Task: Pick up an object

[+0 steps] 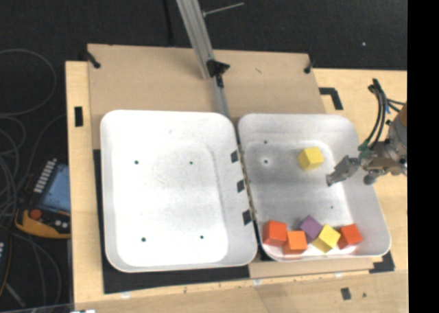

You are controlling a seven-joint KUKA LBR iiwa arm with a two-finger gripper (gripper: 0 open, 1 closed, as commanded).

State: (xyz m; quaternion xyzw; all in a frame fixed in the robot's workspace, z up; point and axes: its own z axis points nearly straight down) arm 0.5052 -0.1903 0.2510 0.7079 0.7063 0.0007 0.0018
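Because the task names no particular object, we take the lone yellow cube (311,158) as our likeliest target: it sits by itself in the upper middle of the right bin (288,130), well apart from the other blocks and clear of the walls. We judge it to be a small, light, rigid block with flat faces, so it should neither deform nor break. Its smooth sides may slip if we pinch it on a corner, so we would close on 2 opposite flat faces, near its middle height, with the fingers square to those faces.

At the right side of that bin we see the claw (341,171) reaching in from the right, just beside the cube and apart from it. A grey finger points down and left toward the bin floor; nothing lies between the fingers, and we cannot tell how wide they stand.

Along the near wall of the right bin lie 5 more blocks, packed close: an orange cube (275,232), a second orange cube (296,241), a purple cube (311,226), a yellow block (328,237) and a red-orange cube (350,235). Their crowding would, in our judgement, leave little room for fingers. The left bin (123,188) shows bare white floor with a few dark dots. Both bins rest on the surface (82,284).
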